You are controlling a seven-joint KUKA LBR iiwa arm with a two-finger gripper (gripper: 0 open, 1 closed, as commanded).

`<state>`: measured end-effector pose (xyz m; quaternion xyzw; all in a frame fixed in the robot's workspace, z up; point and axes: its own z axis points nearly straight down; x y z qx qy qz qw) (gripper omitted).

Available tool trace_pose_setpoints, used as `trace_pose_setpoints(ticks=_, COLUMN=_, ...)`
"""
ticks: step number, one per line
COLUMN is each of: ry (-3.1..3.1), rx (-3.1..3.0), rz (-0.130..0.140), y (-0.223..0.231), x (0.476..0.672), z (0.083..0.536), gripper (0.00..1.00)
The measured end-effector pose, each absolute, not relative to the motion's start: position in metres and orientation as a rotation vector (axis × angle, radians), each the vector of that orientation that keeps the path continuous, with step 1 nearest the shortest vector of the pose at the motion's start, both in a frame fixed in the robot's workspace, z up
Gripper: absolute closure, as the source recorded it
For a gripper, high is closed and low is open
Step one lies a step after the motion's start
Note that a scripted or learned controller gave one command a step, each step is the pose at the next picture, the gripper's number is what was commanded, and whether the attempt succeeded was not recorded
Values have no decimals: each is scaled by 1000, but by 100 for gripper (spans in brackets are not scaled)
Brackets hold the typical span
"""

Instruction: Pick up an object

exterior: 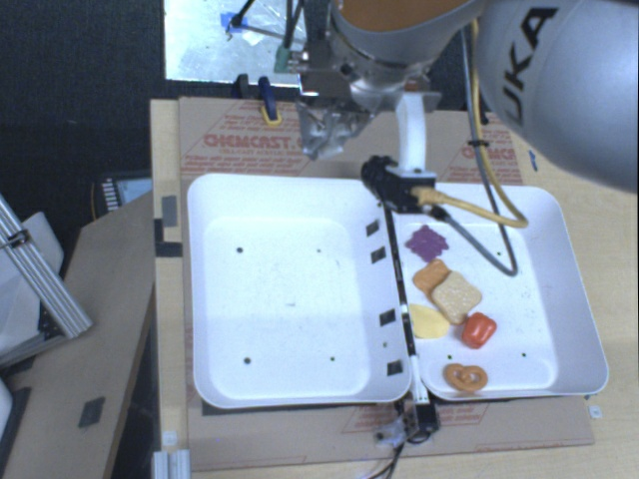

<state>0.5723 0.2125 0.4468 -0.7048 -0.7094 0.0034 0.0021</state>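
The right bin (559,267) holds several toy foods near its left side: a purple grape bunch (427,240), an orange piece (429,275), a tan slice of bread (457,296), a yellow disc (429,321), a red pepper (478,329) and a small pretzel (465,376). My gripper (324,138) hangs high above the back edge of the left bin (280,297), away from all of the food. I see nothing held beneath it.
The grey arm with its orange band fills the top right. A black bracket (394,186) with a yellow cable (479,213) overhangs the divider between the bins. Cardboard (240,133) lies under the bins; a metal frame (40,277) stands at left.
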Motion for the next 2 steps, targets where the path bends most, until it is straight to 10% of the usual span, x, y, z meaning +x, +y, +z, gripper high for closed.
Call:
trace_pose_setpoints(ticks=1, ry=-2232, rx=-2215, rz=-18, y=236, x=549, z=540, gripper=100)
trace_pose_setpoints(ticks=2, ry=-2223, rx=-2222, rz=-3, y=234, x=571, z=535, gripper=100)
